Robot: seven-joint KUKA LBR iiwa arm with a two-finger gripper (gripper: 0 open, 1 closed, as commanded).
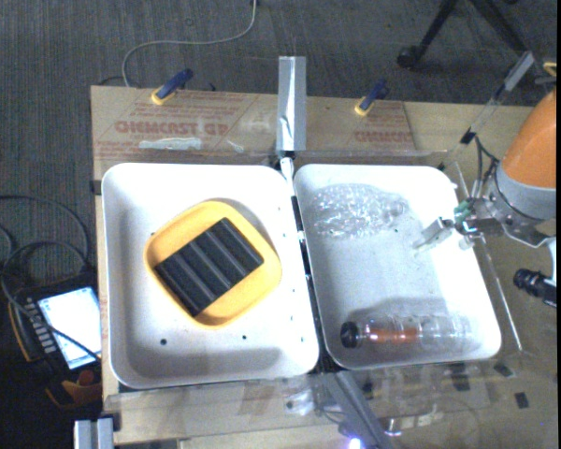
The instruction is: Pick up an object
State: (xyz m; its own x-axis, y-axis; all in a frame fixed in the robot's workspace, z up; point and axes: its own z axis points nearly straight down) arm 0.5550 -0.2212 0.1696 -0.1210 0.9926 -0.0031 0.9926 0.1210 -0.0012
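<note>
Here the grey arm with the orange band comes in from the right side, and its gripper hangs over the right edge of the right shallow white bin, pointing to the left, into the bin. I cannot tell the state of the gripper, because this part is small and pale against the white bin. Nothing is visible between its tips, so I judge that it holds no object yet.

The nearest candidates lie in this same bin. A clear plastic bottle with a dark cap and a brownish inside lies on its side along the front wall; from the gripper it is toward the front of the bin and a little to the left. Its long axis runs left to right, with the cap at the left end, so a grasp across the body looks more natural than one along it. A crumpled clear plastic piece rests near the back wall, to the left of the gripper and slightly further back.

The yellow rounded block with a black ribbed top sits in the left shallow white bin, well apart, with its long axis on a diagonal
</note>
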